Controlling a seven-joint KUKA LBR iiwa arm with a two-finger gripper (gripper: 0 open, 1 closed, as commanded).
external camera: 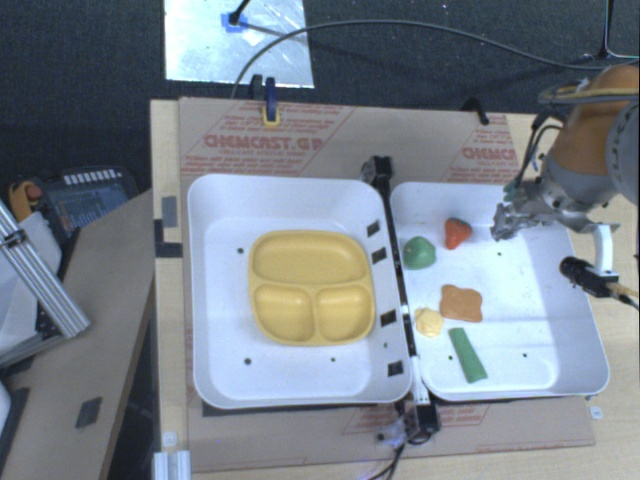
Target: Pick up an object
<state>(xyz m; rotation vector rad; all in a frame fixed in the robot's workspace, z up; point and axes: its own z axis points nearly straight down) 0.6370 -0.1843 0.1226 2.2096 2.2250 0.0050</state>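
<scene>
While the grey arm (590,138) reaches in from the right, its pincer (508,223) hovers low over the right bin (560,358), just beside a red-and-green toy (457,232); whether it is open cannot be told. Nearby lie a green ball (418,252), orange piece (461,303), yellow lump (429,321) and green stick (466,355). A yellow divided tray (309,285) sits in the left bin (220,268).

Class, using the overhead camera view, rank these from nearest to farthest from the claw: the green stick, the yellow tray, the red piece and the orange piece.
Measured from the claw:
1. Red piece, just to its left in the right bin.
2. Orange piece, lower in the same bin.
3. Green stick, near that bin's front edge.
4. Yellow tray, across in the left bin.
</scene>
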